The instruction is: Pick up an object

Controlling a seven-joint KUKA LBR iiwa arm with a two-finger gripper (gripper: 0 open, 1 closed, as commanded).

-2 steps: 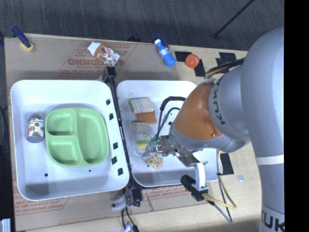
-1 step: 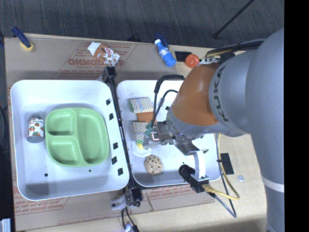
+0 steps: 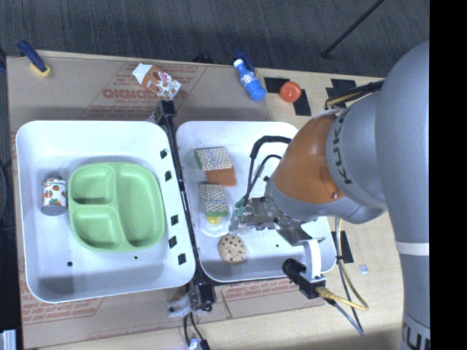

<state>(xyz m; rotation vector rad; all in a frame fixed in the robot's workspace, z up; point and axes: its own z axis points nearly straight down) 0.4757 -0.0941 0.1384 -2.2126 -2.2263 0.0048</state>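
Near edge of the right bin [image 3: 271, 274]: a round cookie [image 3: 233, 248] with dark chips lies flat, close to the front wall, bare white floor to its right. Just behind it a small white disc [image 3: 213, 227] touches the bottom end of a sponge [image 3: 214, 201], which is patterned grey-green with a yellow strip at its lower end. The sponge lies lengthwise beside the divider side of the bin, with little room between it and that wall.

The gripper [image 3: 242, 214] sits low, immediately right of the sponge and above the cookie. Can't tell from this angle whether it grips anything or how it's set. The arm's orange band [image 3: 310, 168] and grey body cover the right half of the bin, so no view of the floor there.

Further back, a second patterned sponge on an orange block [image 3: 216, 164] lies near the back-left corner, with open floor behind it.

Left bin [image 3: 29, 141]: green divided plate [image 3: 117, 206] in the centre, small printed can [image 3: 54, 195] at its left, near the wall. There's open floor along the front.

Behind the bins on the bench: blue bottle [image 3: 250, 80], orange ball [image 3: 290, 90], crumpled wrapper [image 3: 157, 80].
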